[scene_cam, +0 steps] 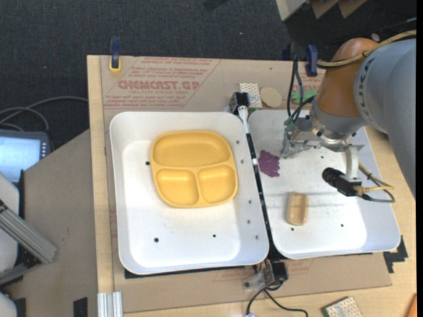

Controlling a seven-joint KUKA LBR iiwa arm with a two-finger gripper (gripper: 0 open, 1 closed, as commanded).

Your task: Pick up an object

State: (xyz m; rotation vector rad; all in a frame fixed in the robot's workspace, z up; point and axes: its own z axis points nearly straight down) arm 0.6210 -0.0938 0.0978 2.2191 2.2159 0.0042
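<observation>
Here the gripper (pixel 295 142) is seen low in the right bin (pixel 357 240); finger state cannot be told. Nothing is seen held. A purple object (pixel 269 163) lies just left of it, a tan block (pixel 297 208) nearer the front. A yellow tray (pixel 194 168) sits in the left bin (pixel 132 197).

Small purple object (pixel 269 163) and tan cylinder (pixel 297 209), apart in right bin (pixel 350 240).

My bench (pixel 165 84), topped with brown printed board, stands on dark grey carpet (pixel 99 12); blue clamps (pixel 115 53) grip its far edge.
</observation>
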